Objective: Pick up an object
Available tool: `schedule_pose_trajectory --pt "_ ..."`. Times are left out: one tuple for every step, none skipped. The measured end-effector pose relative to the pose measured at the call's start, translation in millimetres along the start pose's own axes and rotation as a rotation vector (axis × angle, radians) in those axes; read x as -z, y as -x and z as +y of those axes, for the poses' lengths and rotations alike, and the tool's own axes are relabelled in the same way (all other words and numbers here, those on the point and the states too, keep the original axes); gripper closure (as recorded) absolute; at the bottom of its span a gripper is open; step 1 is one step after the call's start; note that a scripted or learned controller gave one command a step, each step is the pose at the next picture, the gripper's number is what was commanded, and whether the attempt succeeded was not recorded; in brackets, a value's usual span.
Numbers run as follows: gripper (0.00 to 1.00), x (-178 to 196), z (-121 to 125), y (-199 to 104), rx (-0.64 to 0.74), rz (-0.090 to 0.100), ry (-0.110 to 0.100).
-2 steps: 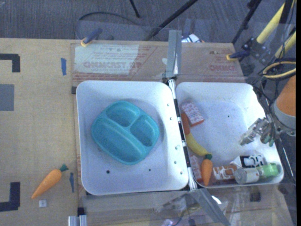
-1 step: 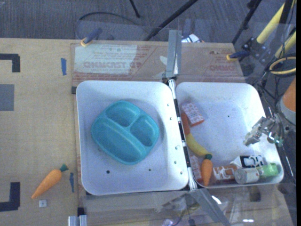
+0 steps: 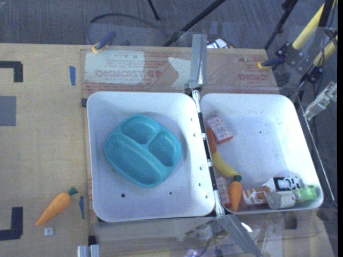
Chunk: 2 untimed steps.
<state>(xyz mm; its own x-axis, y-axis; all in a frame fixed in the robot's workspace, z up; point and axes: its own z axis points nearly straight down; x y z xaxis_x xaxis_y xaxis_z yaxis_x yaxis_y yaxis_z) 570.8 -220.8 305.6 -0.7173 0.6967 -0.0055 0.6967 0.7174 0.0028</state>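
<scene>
The right bin (image 3: pixel 278 116) holds a banana (image 3: pixel 225 167), a carrot (image 3: pixel 235 193), a red packet (image 3: pixel 220 129), a small carton (image 3: pixel 286 183) and a bottle (image 3: pixel 292 198), clustered along its left wall and near edge. The left bin (image 3: pixel 107 111) holds a teal divided plate (image 3: pixel 142 150). Another carrot (image 3: pixel 53 208) lies on the bench (image 3: pixel 37 143), left of that bin.

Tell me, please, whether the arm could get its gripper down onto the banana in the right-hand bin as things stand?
Probably yes, but awkwardly. The banana lies uncovered from above, yet it sits close against the bin's left wall, with a carrot touching its lower end and a small red packet just above it.
</scene>
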Motion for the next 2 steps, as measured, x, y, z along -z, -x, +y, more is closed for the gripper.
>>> schedule_pose_trajectory --pt "1.00 58.7 59.7 64.0 -0.031 -0.002 0.001" --pt "1.00 126.5 79.6 17.9 -0.065 -0.002 0.001"
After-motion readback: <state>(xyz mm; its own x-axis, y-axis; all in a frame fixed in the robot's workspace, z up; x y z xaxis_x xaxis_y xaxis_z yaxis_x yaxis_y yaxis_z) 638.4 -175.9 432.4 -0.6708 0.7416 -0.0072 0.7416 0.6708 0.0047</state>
